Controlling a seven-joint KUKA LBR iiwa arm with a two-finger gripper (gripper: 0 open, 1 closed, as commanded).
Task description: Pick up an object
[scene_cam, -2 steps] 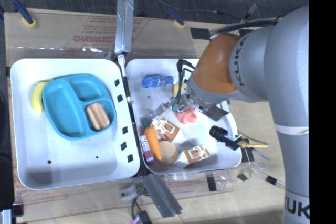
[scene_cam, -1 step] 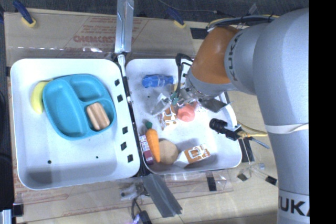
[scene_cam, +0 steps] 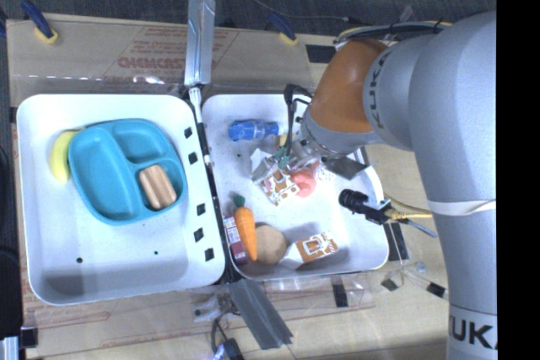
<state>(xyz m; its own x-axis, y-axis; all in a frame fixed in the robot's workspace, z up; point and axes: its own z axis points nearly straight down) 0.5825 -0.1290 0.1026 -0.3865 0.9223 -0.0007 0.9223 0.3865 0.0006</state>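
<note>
Right bin (scene_cam: 371, 253) objects: blue crumpled wrapper (scene_cam: 252, 130) near the back, red-and-white packet (scene_cam: 285, 180) mid-bin under the arm's wrist, carrot (scene_cam: 245, 228) lying lengthwise at the left wall, tan potato (scene_cam: 269, 244) touching it, small orange-white box (scene_cam: 316, 248) at the front. Left bin (scene_cam: 101, 274): blue divided plate (scene_cam: 118, 164) with a bread roll (scene_cam: 157, 186) in its near compartment, banana (scene_cam: 60, 156) tucked at the plate's left edge.

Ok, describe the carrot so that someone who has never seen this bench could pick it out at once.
Look in the right bin, along its left wall near the front corner. The carrot lies there, beside a round tan potato. It is the one bright orange, tapered item, with a small green top.
</note>
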